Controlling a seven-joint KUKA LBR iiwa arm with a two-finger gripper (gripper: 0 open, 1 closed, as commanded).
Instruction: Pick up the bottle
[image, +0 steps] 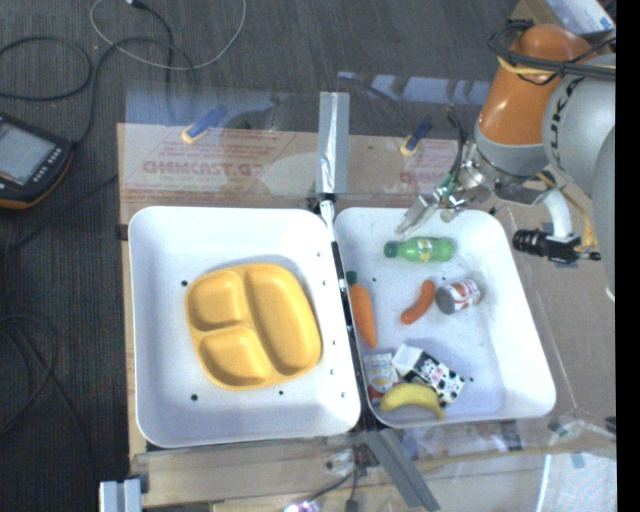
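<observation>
A small green bottle (420, 249) with a yellow label lies on its side near the far edge of the right bin (520, 330), cap pointing left. My gripper (423, 215) hangs just above and behind it, over the bin's far wall, angled down to the left. Its fingers (408, 225) are open with nothing between them, and they stand a little apart from the bottle.
In the right bin also lie an orange carrot (362, 312), a red sausage (418, 302), a small can (459, 295), a banana (410, 398), a black-and-white carton (436, 373) and a small packet (378, 368). A yellow divided plate (255, 325) sits in the left bin (160, 300).
</observation>
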